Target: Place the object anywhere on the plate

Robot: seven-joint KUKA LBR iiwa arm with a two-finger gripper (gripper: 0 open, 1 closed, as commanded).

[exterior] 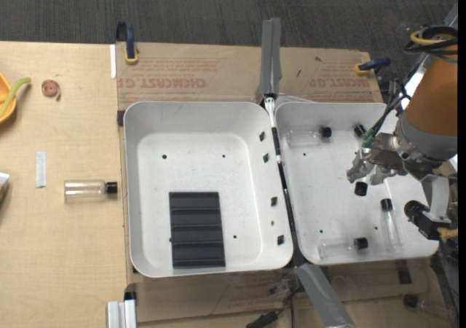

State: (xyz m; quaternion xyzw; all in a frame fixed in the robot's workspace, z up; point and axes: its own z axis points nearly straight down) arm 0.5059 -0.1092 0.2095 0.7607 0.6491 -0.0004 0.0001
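So, vials: several clear vials with black caps lie in the right bin [306, 246], all around the gripper [366, 168].
Closest vial: a black-capped vial [360, 188] shows just under the gripper from my view; I can't tell whether they touch.
Vial toward the arm: a second vial [390, 221] lies near the gripper, on its arm side and toward the bin's near edge, cap pointing away from me.
Near-edge vial: a third vial [341, 248] lies flat by the bin's near wall, further from the gripper.
Far-side vial: a fourth vial [313, 133] lies beyond the gripper by the far wall, and one more black cap [360, 130] sits beside it.
Gripper: it hangs over the middle of the right bin; I cannot tell whether it is wide, narrow or holding anything.
Arm: the orange band [437, 93] sits above the wrist, reaching in from the right.
Plate: the black ribbed plate [196, 229] lies in the left bin [138, 173], well apart from the gripper, across the wall between the bins.
Bench: far from the gripper, past the left bin, a spare vial [87, 188] lies on the wooden bench [58, 261].
Under the bins: a sheet of printed cardboard [182, 75].
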